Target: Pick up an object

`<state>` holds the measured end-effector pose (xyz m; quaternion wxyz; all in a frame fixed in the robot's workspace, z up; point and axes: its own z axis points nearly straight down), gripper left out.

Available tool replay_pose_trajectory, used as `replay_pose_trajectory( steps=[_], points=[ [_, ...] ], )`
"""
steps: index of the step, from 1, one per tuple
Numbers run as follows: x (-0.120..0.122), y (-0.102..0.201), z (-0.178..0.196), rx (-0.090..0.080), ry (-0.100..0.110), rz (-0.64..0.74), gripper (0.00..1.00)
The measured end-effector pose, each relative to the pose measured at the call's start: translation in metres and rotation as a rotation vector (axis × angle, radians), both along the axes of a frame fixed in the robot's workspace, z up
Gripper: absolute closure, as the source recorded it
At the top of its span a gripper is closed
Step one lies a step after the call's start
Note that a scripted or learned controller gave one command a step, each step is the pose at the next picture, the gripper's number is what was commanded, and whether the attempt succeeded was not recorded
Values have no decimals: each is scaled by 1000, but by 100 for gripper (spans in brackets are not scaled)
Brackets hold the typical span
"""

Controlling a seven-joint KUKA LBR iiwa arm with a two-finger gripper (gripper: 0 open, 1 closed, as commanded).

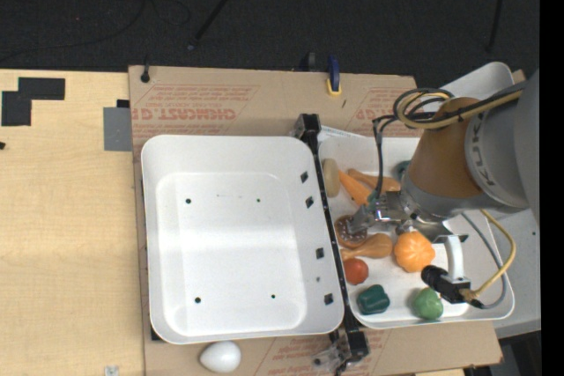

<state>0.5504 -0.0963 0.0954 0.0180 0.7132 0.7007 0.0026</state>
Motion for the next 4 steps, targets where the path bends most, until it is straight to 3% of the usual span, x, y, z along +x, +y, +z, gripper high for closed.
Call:
replay_pose_trajectory(
  steps=[1, 2, 3, 4],
  points=[
    [1, 8, 10, 22, 13, 7, 100],
    [30, 14, 35, 22, 29, 20, 100],
    [17, 6, 123, 21, 25, 17, 100],
    [36, 14, 95, 22, 33, 18, 100]
  ],
)
